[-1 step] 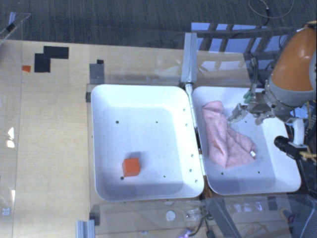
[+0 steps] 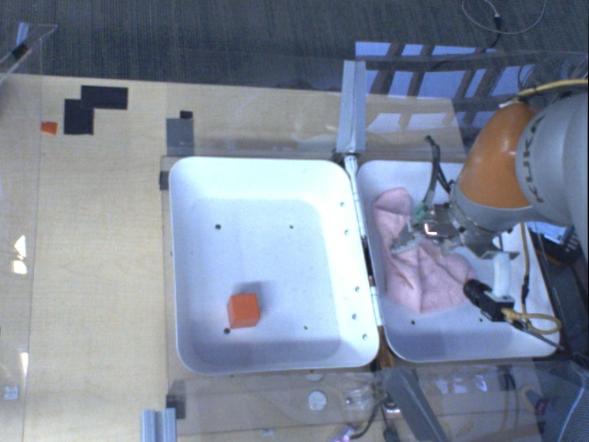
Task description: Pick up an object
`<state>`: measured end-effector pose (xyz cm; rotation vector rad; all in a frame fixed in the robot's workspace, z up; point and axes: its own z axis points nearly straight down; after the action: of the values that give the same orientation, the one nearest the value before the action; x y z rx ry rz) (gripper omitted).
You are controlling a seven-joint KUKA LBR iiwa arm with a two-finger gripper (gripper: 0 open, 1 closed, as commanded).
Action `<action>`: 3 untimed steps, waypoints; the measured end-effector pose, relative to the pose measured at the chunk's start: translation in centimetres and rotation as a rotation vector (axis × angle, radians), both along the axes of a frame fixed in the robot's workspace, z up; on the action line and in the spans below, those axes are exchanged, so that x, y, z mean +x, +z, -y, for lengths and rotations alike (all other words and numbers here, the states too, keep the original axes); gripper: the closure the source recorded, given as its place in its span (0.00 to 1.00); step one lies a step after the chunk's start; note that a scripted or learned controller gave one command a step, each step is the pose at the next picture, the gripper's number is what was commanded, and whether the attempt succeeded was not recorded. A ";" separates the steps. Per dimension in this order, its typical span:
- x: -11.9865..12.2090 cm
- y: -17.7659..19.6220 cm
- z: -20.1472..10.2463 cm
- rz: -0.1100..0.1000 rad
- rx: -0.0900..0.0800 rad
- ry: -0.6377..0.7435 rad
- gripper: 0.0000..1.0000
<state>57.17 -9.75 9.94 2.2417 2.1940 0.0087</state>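
Here the arm bends low over the right bin, gripper seemingly pressed on the pink cloth; its grip unclear.

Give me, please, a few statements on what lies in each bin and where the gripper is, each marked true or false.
1. An orange block lies in the left bin. True.
2. The pink cloth lies in the left bin. False: it lies in the right bin.
3. The gripper is over the cloth. True.
4. The block sits against the bin's far wall. False: it sits towards the near left corner.
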 end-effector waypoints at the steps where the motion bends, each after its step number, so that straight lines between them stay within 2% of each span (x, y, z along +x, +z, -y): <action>1: -3.3 -0.6 2.5 0.016 -0.003 0.057 0.00; 2: -2.6 -0.6 -1.3 0.016 -0.007 0.214 0.00; 3: -1.7 -0.7 -0.4 0.011 -0.002 0.230 0.00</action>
<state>55.50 -9.31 9.27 1.9690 2.4302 0.0195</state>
